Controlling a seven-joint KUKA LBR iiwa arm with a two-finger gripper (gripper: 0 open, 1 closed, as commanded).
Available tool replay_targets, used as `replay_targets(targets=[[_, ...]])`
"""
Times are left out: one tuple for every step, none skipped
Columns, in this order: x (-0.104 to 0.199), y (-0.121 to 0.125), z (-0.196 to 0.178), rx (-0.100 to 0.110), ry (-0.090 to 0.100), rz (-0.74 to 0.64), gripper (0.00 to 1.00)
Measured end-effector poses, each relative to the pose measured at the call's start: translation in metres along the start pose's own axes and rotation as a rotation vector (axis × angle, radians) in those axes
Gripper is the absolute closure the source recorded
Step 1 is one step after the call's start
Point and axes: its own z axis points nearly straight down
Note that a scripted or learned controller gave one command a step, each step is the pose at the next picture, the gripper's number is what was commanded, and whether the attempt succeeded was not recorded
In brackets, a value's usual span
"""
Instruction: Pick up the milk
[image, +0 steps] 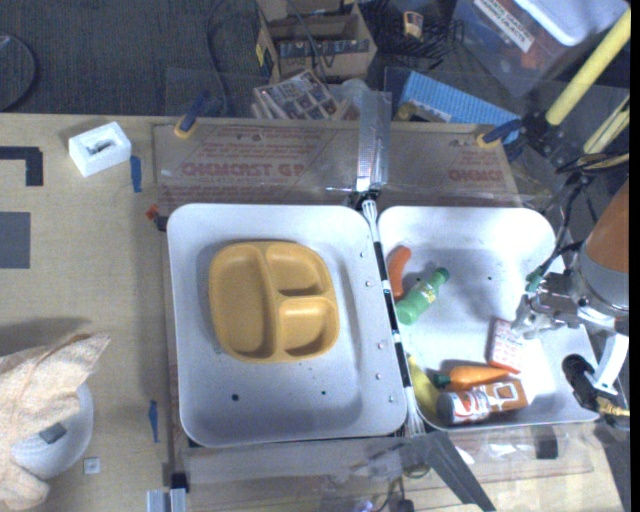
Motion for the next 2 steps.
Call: replay_targets(targets=[[0.000,0.000,0.000,0.000,0.000,0.000,0.00],[0.005,-0.003,0.065,-0.010,0.000,0.035,0.00]])
